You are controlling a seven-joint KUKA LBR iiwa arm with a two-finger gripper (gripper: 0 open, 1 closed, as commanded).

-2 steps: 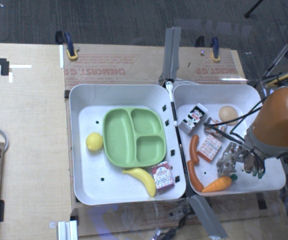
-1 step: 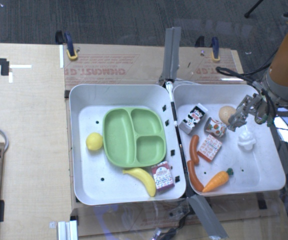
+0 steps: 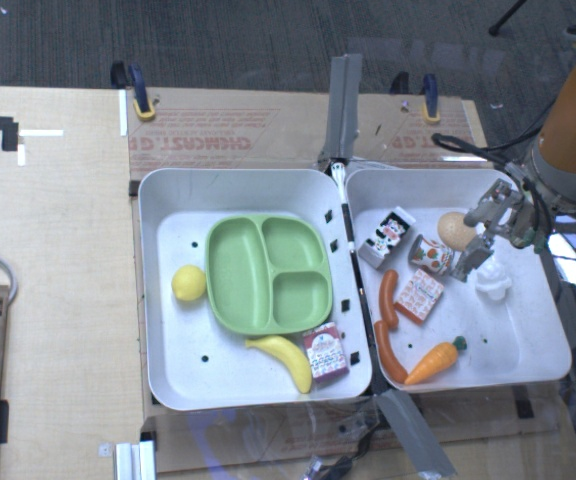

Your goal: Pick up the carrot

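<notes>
The orange carrot with its green top lies near the front edge of the right bin, pointing left toward a red sausage. My gripper hovers in the upper right part of that bin, well behind the carrot and apart from it. Its fingers are open and spread beside a tan egg and a small red can, with nothing held between them.
The right bin also holds a cow-print carton, a red packet, two red sausages and a white crumpled lump. In the left bin are a green divided plate, a lemon, a banana and a red box.
</notes>
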